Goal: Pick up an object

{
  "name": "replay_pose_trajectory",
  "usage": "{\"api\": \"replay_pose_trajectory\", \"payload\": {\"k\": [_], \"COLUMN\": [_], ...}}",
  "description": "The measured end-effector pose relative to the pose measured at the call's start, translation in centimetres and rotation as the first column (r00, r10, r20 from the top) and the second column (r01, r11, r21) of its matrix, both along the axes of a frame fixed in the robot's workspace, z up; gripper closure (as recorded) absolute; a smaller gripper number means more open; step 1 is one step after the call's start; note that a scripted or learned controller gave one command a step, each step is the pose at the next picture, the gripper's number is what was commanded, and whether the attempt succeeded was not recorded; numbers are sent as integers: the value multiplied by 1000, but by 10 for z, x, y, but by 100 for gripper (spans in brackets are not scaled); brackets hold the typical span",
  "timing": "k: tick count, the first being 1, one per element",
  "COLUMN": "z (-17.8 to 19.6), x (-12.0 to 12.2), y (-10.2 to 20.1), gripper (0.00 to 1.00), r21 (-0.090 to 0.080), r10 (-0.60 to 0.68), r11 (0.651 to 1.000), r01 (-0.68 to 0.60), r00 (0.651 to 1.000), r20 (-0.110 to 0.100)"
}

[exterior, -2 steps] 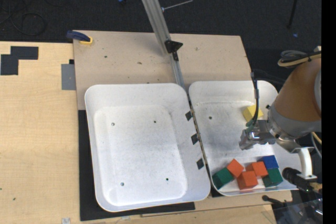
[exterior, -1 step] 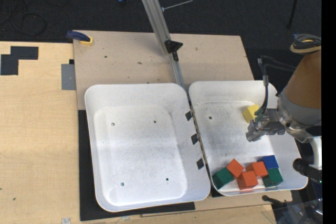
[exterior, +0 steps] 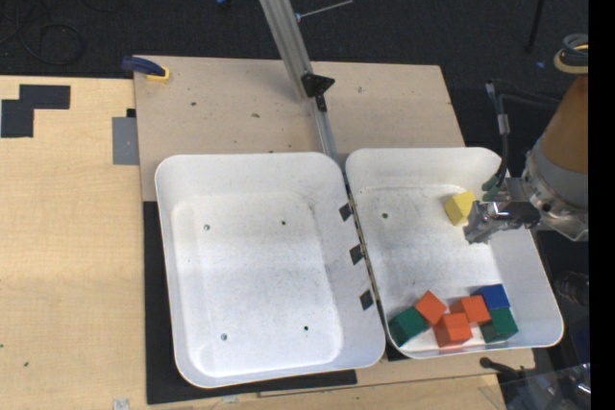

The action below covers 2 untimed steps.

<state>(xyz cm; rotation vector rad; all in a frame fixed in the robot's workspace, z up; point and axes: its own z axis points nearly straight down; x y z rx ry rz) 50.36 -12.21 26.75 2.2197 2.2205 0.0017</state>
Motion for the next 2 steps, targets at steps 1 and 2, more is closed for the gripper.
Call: {"api": "replay_pose_trajectory", "payload": {"k": [1,2], "z": [-12,-21], "x": [17,43], "y": [52,107], "gripper": [100,100], "r21": [3,2], "r10": [4,5], "r11": [1000,1000], "r01": [-4,-5], "r00": [1000,1000], "r20": [-5,-5]}}
